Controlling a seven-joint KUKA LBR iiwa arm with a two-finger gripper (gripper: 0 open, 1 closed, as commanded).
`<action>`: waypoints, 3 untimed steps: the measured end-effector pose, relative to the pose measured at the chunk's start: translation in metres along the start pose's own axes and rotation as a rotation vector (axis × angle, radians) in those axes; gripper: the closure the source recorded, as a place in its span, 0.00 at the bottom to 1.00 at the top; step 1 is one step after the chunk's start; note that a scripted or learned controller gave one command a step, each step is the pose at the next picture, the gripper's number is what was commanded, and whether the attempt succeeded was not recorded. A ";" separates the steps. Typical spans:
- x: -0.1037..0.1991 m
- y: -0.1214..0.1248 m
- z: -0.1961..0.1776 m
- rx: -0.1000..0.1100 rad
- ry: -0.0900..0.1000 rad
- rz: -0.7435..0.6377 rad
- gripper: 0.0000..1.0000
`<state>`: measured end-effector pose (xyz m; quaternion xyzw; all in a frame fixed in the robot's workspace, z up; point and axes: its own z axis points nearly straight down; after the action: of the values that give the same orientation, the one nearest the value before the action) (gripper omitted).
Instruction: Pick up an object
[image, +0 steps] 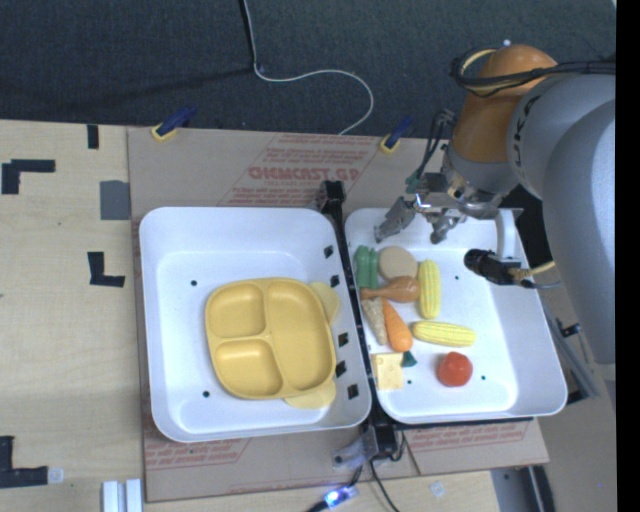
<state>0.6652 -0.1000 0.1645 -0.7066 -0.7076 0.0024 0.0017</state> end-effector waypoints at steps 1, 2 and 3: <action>-0.009 -0.002 0.053 0.001 0.000 0.000 0.00; -0.010 -0.001 0.079 -0.006 -0.002 0.000 0.00; -0.010 0.002 0.063 -0.013 -0.003 -0.001 1.00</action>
<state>0.6667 -0.1104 0.1020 -0.7062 -0.7080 -0.0011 -0.0043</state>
